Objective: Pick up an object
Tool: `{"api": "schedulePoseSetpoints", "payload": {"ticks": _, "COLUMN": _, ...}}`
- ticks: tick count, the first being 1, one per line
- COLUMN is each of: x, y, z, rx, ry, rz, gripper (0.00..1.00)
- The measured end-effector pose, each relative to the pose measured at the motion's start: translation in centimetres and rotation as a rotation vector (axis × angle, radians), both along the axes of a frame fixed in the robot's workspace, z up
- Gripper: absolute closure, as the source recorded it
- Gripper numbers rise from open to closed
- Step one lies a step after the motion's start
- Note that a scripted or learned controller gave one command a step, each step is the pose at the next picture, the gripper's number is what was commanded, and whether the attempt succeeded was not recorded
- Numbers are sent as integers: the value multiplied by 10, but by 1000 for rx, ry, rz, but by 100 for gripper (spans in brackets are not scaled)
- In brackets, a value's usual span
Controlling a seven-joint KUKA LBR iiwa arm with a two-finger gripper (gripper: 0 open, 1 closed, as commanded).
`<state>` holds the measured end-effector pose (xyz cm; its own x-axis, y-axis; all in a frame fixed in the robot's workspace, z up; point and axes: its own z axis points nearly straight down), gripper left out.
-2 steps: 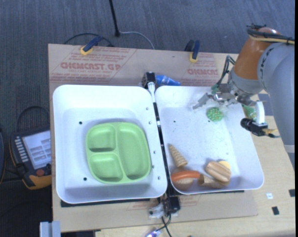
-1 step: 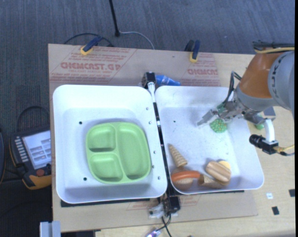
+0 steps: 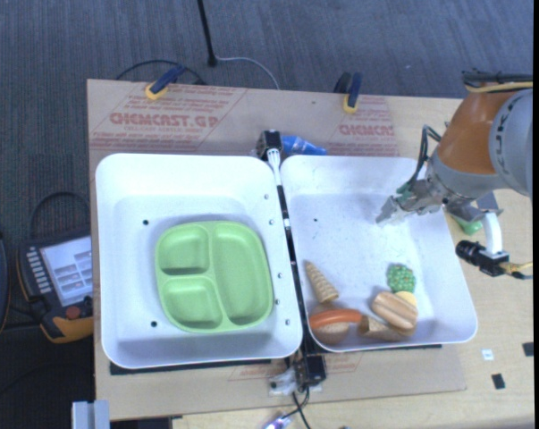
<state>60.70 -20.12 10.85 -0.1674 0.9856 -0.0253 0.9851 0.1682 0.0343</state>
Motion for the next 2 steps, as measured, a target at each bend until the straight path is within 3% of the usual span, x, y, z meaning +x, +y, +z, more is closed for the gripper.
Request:
{"api": "schedulePoseSetpoints", "payload": {"ticks": 1, "x": -55, "y": -23, "z": -18, "rx": 12, "ry": 26, "rz": 101, "gripper": 100}}
{"api": "schedulePoseSetpoints", "payload": {"ticks": 2, "x": -56, "y": -11, "z": -20, "rx": 39, "ry": 43, "rz": 111, "gripper": 0}}
